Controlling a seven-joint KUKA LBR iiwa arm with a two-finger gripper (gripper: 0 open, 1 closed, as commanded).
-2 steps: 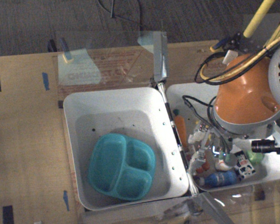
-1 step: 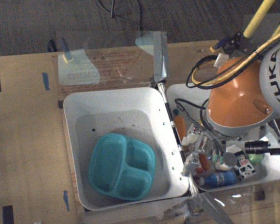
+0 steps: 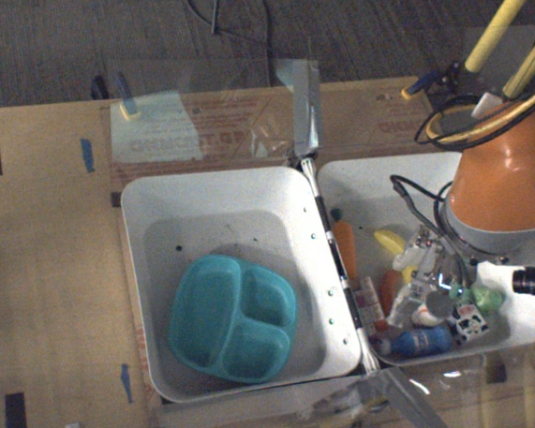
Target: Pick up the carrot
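The carrot [image 3: 346,248] is an orange stick with a dark tip, lying lengthwise against the left wall of the right bin [image 3: 359,183]. My gripper [image 3: 415,283] hangs low over the middle of that bin, to the right of the carrot and a little nearer the front. It stands apart from the carrot, above a clutter of small items. The arm's orange band [image 3: 509,180] covers the bin's right part.
Beside the gripper lie a yellow banana [image 3: 390,241], a red-orange item [image 3: 391,291], a blue bottle [image 3: 421,341], a black-and-white die [image 3: 467,323] and a green item [image 3: 488,297]. The left bin [image 3: 154,205] holds a teal divided plate [image 3: 232,317].
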